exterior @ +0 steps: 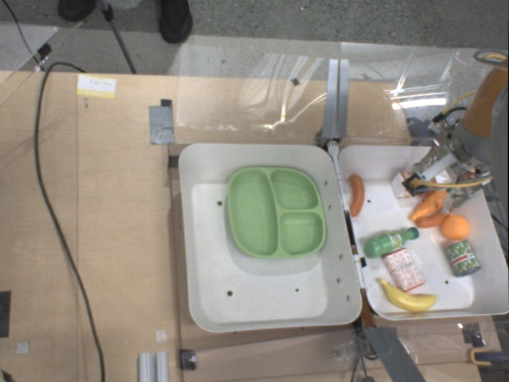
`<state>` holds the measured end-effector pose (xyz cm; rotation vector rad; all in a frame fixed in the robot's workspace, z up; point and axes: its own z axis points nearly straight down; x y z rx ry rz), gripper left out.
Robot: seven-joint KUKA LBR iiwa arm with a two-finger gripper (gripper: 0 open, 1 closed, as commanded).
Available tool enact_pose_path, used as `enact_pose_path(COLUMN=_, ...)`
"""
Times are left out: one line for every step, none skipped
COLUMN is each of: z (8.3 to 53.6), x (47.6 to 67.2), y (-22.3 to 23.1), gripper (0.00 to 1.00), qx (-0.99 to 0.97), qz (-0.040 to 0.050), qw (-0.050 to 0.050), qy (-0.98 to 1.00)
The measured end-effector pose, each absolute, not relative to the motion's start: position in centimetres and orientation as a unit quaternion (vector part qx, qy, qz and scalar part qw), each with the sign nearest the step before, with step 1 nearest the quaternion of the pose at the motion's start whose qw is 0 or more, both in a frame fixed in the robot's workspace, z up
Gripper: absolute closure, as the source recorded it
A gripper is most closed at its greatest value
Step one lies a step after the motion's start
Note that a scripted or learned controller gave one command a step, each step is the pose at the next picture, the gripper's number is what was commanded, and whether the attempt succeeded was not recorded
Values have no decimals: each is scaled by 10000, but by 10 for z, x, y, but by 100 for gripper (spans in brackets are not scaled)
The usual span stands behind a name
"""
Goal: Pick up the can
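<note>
So the gripper (425, 179) was sitting over the far part of the right bin (374, 159), low among a tangle of cables. Honestly I couldn't tell whether it was clenched or released; that end of the arm (485, 118) was just a blurry mess of metal and yellow wire. Nothing was visibly caught in it either.

The can (463, 258), green with a red label, lay on its side well apart from the gripper, toward the near edge of the bin and a little to the view's right of it. It wasn't touching the gripper at all.

Between the gripper and the can there was a carrot (430, 208) just beside the gripper on its near side, and then an orange (456, 228) right next to the carrot, sitting just above the can.

Off to the gripper's left in the view was a sausage (356, 194) near the bin's left wall. Nearer than the gripper and to its left: a green bottle (390, 242) on its side, a red and white box (406, 270) just beneath that, and a banana (408, 298) by the near wall.

Much further left of the gripper, the left bin (199, 293) had a green divided plate (276, 212) lying flat in it.
</note>
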<state>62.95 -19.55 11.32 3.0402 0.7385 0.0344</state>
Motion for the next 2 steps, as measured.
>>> enact_pose_path(z=128, x=633, y=-195, gripper=100, qx=9706, qz=148, qw=76, qy=2401)
enact_pose_path(z=273, x=626, y=-196, gripper=100, qx=9551, qz=32, qw=21, qy=2964)
